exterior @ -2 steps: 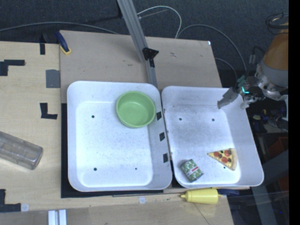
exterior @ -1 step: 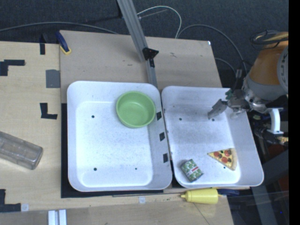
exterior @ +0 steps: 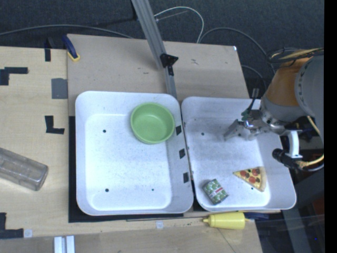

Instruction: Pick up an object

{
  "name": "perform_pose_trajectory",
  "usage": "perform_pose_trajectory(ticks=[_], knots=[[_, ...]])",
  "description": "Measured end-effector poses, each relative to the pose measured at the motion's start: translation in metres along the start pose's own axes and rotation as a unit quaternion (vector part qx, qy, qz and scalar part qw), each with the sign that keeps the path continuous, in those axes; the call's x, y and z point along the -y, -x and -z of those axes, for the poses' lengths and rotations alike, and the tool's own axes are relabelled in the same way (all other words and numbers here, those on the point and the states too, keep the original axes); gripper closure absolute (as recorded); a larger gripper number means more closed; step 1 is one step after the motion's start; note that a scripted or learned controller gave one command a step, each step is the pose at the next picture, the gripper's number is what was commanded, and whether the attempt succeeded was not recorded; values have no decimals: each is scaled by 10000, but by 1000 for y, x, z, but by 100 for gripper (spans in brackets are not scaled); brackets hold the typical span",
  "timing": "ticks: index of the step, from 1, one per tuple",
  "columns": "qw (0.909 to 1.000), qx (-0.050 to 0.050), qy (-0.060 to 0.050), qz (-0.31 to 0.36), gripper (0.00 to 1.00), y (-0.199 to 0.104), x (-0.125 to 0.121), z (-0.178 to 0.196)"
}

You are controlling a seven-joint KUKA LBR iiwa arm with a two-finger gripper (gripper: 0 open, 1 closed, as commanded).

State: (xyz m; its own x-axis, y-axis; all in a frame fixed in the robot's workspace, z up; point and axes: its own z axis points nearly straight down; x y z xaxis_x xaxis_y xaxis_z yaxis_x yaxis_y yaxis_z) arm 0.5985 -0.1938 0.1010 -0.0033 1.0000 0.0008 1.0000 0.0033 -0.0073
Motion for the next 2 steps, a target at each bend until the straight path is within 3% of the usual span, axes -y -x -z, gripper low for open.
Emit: perform_pose_trajectory(ticks=[1, 2], knots=[[10000, 13, 31, -2, 0, -1, 0, -13], [10000, 10, 28, 6, 100, -2, 0, -2]])
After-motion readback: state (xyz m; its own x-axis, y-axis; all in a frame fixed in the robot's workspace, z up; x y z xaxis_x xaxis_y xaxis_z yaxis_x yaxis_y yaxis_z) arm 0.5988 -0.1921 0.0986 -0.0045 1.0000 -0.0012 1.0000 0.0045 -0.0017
